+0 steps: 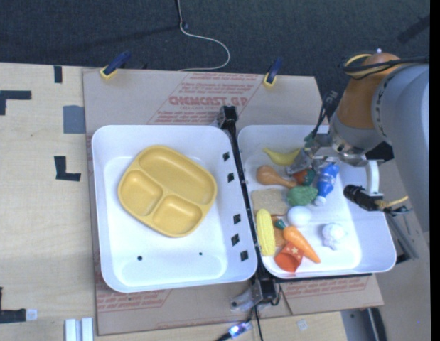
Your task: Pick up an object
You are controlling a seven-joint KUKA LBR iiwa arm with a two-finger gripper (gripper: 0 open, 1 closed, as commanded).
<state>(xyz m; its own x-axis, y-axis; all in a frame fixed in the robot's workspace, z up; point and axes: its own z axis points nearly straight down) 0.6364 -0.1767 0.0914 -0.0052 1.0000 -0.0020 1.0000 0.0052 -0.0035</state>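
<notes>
My gripper hangs low over the back of the right bin, under the grey arm with its orange band. Right below it lie a small red item, a green broccoli piece and a blue bottle. A yellow banana and a brown drumstick lie just to its left. Nothing shows as lifted off the bin floor.
Further forward in the right bin are a white egg, a corn cob, a carrot, a red cup, a white garlic bulb and a bread slice. The left bin holds a yellow divided tray.
</notes>
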